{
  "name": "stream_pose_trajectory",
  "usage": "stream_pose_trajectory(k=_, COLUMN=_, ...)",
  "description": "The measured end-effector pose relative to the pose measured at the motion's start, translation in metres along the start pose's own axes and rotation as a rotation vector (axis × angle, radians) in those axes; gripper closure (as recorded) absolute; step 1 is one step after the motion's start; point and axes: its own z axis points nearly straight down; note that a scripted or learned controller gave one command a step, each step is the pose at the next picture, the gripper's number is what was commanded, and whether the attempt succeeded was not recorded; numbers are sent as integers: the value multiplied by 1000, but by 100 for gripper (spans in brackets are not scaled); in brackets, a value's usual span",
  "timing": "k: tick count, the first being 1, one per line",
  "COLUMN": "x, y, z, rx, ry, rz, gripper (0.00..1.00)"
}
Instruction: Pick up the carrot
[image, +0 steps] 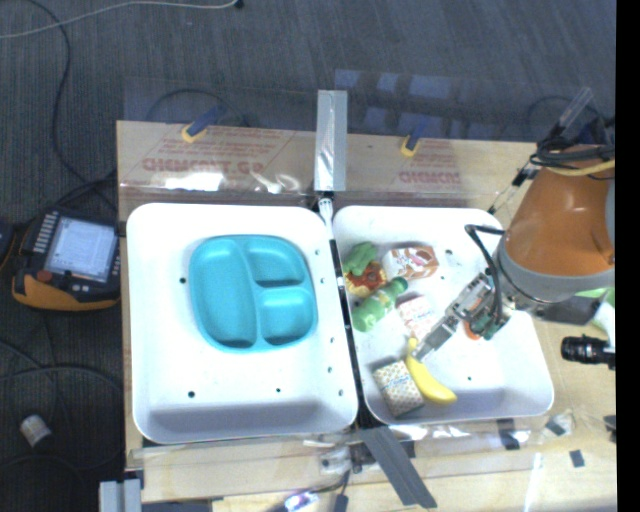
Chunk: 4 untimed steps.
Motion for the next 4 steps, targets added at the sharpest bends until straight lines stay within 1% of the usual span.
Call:
stream_pose_trajectory(k=1, x=-30, y=8, z=88, rx=-2, ry=0, rz=-1012, gripper=0)
stream_pose_trajectory(k=2, x=-82, y=-10, z=-20, rx=-5, ry=-4, rz=-1015, gripper=0)
stream_pose_trajectory(k=3, x=-119, y=-37, z=-120, rx=-3, ry=-4, rz=-307, gripper=0)
stream_pose_trajectory(k=4, x=-113, y=-18, z=-43, rx=-2, ry=-3, rz=-413, gripper=0)
